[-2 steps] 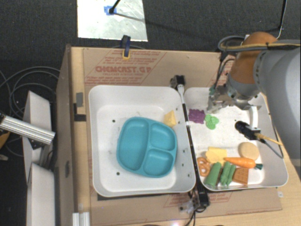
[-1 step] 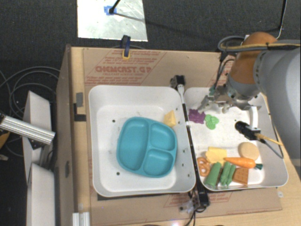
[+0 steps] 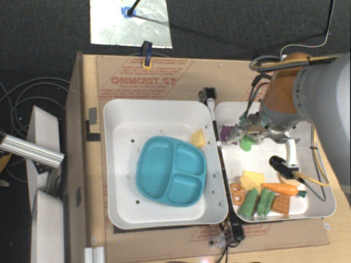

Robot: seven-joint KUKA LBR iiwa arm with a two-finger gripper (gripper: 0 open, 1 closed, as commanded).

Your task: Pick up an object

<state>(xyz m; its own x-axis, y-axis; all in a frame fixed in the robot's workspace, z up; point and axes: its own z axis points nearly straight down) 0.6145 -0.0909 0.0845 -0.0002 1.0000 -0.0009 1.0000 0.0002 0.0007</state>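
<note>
The hand (image 3: 245,131) hovers over a small round green piece (image 3: 246,144); its grip I can't make out. Nearby: one carrot (image 3: 282,189), two green pickles (image 3: 256,201), one blue tray (image 3: 171,170).

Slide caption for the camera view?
KUKA gripper low in right bin over toy food; blue divided plate in left bin.
</note>
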